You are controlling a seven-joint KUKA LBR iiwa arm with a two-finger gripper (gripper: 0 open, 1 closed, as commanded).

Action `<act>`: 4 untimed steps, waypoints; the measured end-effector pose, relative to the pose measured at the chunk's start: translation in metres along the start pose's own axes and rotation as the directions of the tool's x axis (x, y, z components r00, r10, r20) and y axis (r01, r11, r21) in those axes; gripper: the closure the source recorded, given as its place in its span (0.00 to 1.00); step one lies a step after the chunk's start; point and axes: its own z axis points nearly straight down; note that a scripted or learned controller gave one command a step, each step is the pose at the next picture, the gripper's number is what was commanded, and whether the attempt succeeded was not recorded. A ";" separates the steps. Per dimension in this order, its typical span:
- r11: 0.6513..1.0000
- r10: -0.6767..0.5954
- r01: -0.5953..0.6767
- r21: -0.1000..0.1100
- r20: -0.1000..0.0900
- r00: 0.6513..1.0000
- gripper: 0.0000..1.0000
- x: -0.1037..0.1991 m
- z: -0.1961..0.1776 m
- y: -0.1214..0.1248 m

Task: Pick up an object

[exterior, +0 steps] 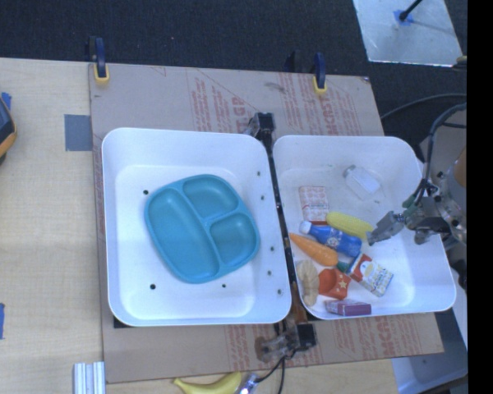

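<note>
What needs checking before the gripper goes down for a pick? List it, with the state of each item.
1. Gripper inside the right bin, above its floor: ok.
2. Fingers free of any object: ok, nothing shows between them.
3. Finger opening wide enough for a grasp: cannot tell, the fingers are too small and blurred.
4. Target close by: ok, the yellow object and the blue bottle lie just left of the gripper.
5. Target standing apart from its neighbours: not ok, the bottle, the orange carrot and the red packet crowd together.
6. Blue divided plate in the left bin out of the arm's way: ok.
</note>
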 end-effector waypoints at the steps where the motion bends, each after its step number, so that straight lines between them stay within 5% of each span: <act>1: 1.000 -0.002 0.002 0.001 0.000 1.000 0.00 0.029 0.051 0.007; 2: 1.000 -0.001 0.001 -0.009 0.005 1.000 0.00 0.030 0.110 -0.004; 3: 1.000 -0.004 0.004 -0.010 0.008 1.000 1.00 0.028 0.099 -0.003; 4: 1.000 -0.003 0.003 -0.011 0.008 1.000 0.00 0.028 0.099 -0.003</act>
